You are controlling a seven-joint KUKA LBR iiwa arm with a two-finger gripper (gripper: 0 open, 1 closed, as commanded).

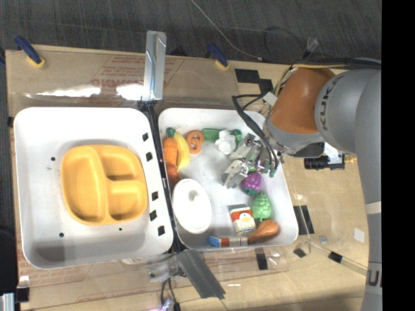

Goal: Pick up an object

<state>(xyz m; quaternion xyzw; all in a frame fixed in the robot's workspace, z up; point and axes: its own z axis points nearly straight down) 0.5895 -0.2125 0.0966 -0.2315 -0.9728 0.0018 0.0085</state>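
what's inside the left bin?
The left bin holds one yellow divided tray, lying flat near its middle with its three compartments bare. Whatever lies beneath the tray is covered, so that can't be told.

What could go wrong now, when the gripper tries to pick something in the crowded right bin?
The gripper hangs beside the purple toy, with the green toy just below it; it may nudge one aside or catch both. The white bowl and small can also lie close, so a miss could shove them.
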